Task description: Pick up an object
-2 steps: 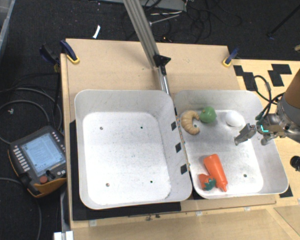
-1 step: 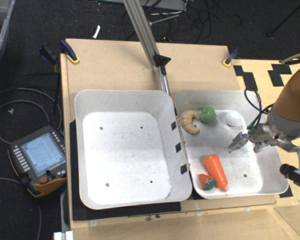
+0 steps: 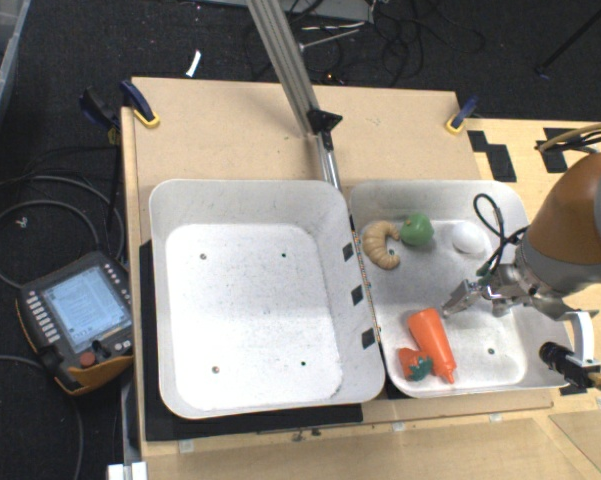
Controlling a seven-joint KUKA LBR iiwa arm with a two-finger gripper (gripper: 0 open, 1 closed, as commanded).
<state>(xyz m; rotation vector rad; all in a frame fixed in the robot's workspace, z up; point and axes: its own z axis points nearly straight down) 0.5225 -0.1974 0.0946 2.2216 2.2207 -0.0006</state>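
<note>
The hand (image 3: 467,296), its opening indiscernible, hangs in the right-hand shallow white plastic bin (image 3: 510,368) just above the orange toy carrot (image 3: 433,342), seemingly light, rigid and slick, best gripped across its thick middle.

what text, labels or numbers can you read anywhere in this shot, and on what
No text reads legibly anywhere.
Teach pendant on the floor: its lit screen shows rows of something, too small and blurred to read.
Black-and-white marker squares on the bench: a pattern, no characters.
Black tabs on the seam between the bins: no lettering visible.
Carrot, green ball, tool: no labels.
</note>
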